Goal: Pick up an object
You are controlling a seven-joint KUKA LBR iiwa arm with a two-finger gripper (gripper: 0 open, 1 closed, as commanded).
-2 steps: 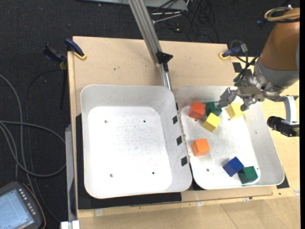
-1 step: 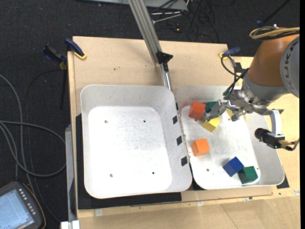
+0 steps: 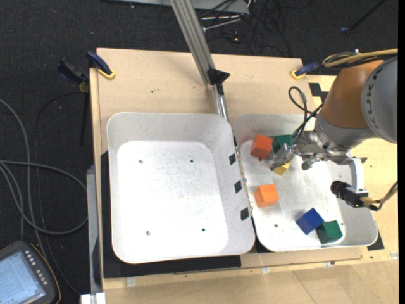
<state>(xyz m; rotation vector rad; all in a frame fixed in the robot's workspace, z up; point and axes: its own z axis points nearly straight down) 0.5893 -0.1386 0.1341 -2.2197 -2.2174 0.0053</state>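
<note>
My gripper point(image 3: 293, 163) hangs low over the back part of the right bin point(image 3: 361, 233), open, with nothing visibly between its fingers. A small yellow block point(image 3: 282, 168) lies right beside its left fingertip point(image 3: 278, 163). Just behind and to the left of the gripper sit an orange block point(image 3: 261, 146) and a dark green block point(image 3: 283, 142), the green one partly hidden by the wrist. A second orange block point(image 3: 266, 195) rests nearer the bin's middle left. At the front right, a blue block point(image 3: 309, 220) and a green block point(image 3: 330, 232) touch each other.
The left bin point(image 3: 120, 170) stands beside the right one, their walls meeting at a ridge with black tabs point(image 3: 239, 185). A metal pole point(image 3: 196, 37) slants in from the back. Cables point(image 3: 297, 103) loop off the wrist. Clamps hold the bench's corners.
</note>
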